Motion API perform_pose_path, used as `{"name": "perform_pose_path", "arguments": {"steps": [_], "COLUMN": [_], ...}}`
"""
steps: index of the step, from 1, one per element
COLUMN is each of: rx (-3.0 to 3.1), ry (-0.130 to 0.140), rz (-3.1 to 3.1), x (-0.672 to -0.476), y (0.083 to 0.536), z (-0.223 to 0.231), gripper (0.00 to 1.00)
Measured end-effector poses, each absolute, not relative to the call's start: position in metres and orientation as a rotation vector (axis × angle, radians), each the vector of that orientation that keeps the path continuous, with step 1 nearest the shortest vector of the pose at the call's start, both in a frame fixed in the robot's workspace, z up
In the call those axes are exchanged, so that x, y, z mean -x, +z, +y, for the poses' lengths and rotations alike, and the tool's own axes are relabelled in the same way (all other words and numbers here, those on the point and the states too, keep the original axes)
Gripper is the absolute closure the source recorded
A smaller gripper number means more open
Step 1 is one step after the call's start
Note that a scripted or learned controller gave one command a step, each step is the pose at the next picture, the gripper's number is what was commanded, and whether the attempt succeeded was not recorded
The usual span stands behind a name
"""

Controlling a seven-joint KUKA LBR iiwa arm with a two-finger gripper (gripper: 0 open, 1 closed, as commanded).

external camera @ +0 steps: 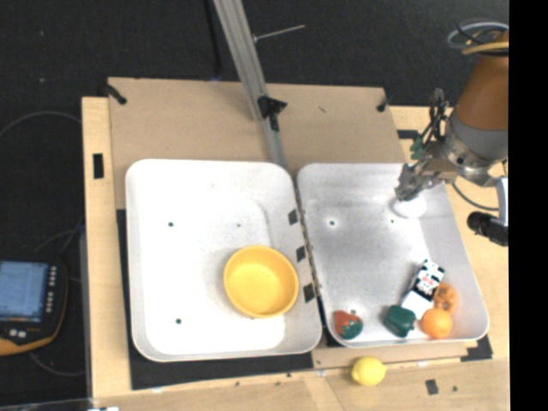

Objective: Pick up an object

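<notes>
The jaws (413, 192), grip state impossible to tell, hang at the right bin's (368, 229) far edge, the small objects (424, 302) clustered in its near-right corner.

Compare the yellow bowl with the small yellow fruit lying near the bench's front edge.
The yellow bowl is far larger than the yellow fruit. The bowl is open and hollow, mouth up; the fruit is a closed, rounded lump. The bowl sits inside the left bin; the fruit lies on the bench, just outside the right bin. Both are yellow.
</notes>
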State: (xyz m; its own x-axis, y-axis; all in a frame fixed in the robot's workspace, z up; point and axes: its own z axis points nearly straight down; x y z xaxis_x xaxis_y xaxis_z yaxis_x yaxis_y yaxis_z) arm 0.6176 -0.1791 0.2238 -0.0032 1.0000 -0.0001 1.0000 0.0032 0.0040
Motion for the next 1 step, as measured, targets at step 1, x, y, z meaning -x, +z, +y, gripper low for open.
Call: {"name": "perform_pose_path", "arguments": {"steps": [1], "rx": [-2.215], "ry": [0.001], "rz": [2.227], "x": [-0.6026], "y": [0.2177], "z": [-0.1267], "gripper": [1.0]}}
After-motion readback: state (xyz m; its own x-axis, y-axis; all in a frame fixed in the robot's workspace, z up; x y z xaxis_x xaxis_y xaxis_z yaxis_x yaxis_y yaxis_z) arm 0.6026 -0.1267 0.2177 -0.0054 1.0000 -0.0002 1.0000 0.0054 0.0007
